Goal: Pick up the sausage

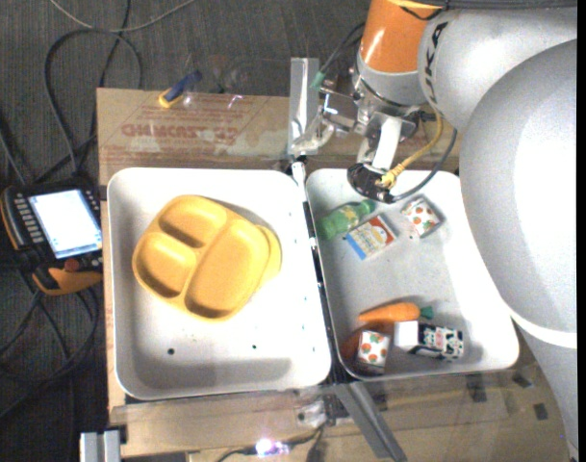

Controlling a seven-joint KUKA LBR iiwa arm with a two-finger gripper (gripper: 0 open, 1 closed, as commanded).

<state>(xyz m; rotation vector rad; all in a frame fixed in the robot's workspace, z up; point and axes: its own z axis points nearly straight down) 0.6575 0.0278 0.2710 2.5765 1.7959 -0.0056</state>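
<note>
Two shallow white bins are lying beneath the grey metal claw, which is hanging over their shared far rim; we cannot tell its state. We are reading the orange elongated plastic piece, lying well apart from the claw toward the near right, as the sausage.

Identity: we took the orange, elongated piece to be the sausage, though we could not tell for sure, since a small green bit sat at its right end.
Look: smooth, rounded, tapering slightly toward the left.
Pose: it lay flat, nearly level across the view.
Place: we found it in the right bin, near the front edge, just behind the strawberry carton.
</note>
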